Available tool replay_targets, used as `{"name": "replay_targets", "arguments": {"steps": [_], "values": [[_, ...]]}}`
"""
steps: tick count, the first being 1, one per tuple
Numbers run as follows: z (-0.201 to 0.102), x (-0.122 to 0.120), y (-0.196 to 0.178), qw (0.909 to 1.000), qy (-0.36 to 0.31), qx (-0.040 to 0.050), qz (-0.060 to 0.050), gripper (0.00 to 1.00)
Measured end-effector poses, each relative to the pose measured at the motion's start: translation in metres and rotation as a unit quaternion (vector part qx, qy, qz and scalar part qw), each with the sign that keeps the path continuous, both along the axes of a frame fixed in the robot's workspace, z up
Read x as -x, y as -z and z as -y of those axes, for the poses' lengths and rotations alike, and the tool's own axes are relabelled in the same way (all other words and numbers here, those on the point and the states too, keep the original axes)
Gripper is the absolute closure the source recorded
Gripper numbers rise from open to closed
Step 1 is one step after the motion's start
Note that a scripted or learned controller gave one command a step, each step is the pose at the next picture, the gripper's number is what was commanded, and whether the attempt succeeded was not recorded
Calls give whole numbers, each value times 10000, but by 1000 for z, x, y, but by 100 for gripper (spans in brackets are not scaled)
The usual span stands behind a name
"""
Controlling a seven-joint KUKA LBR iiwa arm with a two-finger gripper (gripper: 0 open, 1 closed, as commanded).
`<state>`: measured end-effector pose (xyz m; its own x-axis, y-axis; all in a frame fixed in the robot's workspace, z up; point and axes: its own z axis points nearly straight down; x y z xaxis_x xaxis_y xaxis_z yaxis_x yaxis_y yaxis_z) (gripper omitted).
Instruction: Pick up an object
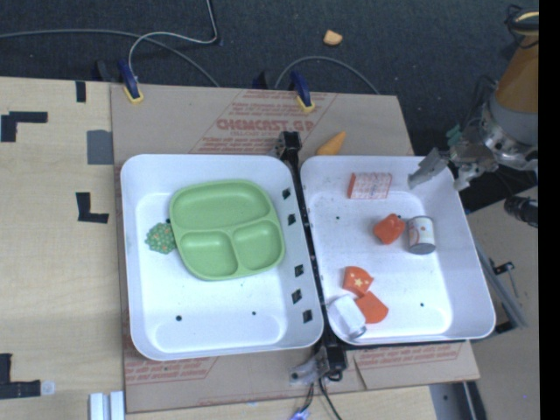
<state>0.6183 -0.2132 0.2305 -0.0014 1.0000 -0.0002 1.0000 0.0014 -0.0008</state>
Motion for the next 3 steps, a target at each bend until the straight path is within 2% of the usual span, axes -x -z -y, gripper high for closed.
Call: {"name": "replay_targets", "arguments": {"steps": [1, 2, 3], "values": [[-15, 18, 124, 10000, 0, 2, 5, 0], [-62, 24, 144, 10000, 0, 9, 19, 0], [-61, 24, 134, 10000, -1, 19, 32, 100]]}}
